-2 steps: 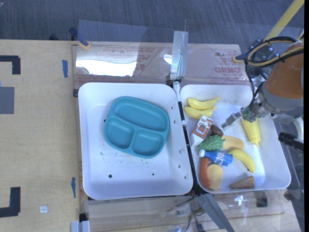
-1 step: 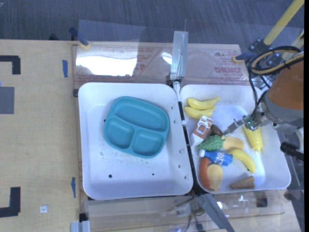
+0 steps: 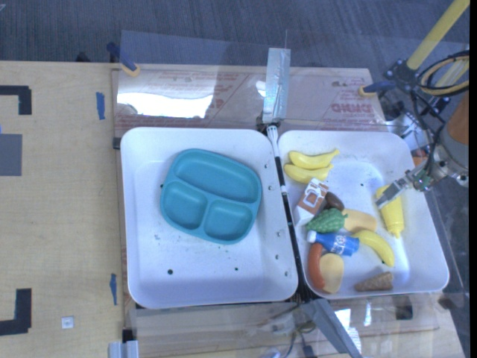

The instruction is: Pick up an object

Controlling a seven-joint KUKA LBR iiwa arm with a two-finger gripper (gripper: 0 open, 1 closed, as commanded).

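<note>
The robot's hand hangs at the right white bin's far edge — grip unreadable — directly above the small upright yellow plastic piece, long axis running toward the camera.

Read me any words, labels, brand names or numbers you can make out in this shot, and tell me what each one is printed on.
Red print on the clear panel behind the right bin: mirrored and blurred, not readable.
Small carton in the right bin: a label shows, too small to read.
Blue and white packet in the right bin: markings too blurred to read.
Blue divided plate in the left bin: no text visible.
</note>
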